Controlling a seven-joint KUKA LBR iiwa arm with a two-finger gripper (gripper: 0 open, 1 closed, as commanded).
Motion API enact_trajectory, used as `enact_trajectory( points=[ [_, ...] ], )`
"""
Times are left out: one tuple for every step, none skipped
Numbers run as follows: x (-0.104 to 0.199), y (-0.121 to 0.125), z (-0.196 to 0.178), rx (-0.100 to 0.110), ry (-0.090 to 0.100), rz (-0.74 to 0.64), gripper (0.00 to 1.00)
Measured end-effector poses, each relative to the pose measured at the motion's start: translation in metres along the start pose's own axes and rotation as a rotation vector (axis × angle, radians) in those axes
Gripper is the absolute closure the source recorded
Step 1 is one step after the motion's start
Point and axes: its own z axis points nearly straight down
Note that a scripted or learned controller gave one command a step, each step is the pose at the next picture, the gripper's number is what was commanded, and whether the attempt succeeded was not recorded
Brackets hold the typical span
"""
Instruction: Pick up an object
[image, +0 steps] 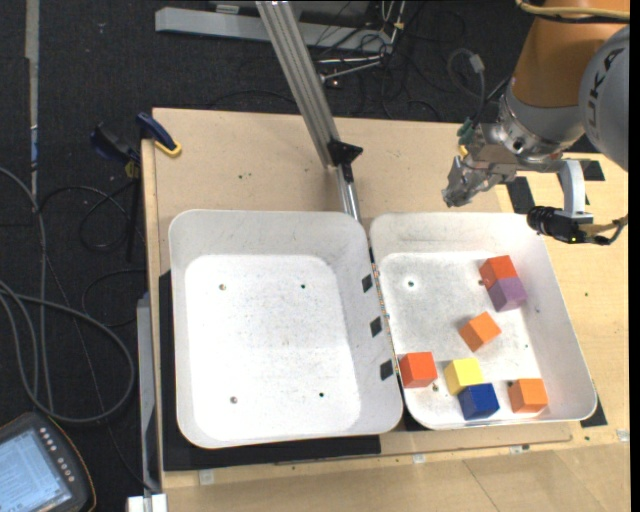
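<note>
The right bin (560, 330) holds several small blocks. An orange-red block (497, 269) touches a purple block (508, 292) near the far right side. An orange block (480, 330) lies mid-bin. Along the near edge sit an orange-red block (418, 369), a yellow block (462, 375), a blue block (479, 400) and an orange block (527, 395). My gripper (462, 190) hangs above the bench just beyond the right bin's far rim, away from all the blocks. Nothing shows between its fingers.
The left bin (200, 250) lies beside the right one. A metal strut (305, 80) slants across the far bench to a black clamp (345, 155). A blue and yellow clamp (155, 135) sits at the bench's far left corner. Cables lie on the floor at left.
</note>
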Motion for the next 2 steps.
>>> enact_trajectory(
  points=[
    [0.051,0.009,0.004,-0.001,0.000,0.000,1.00],
    [0.113,0.000,0.012,0.002,0.001,0.000,1.00]
  ],
)
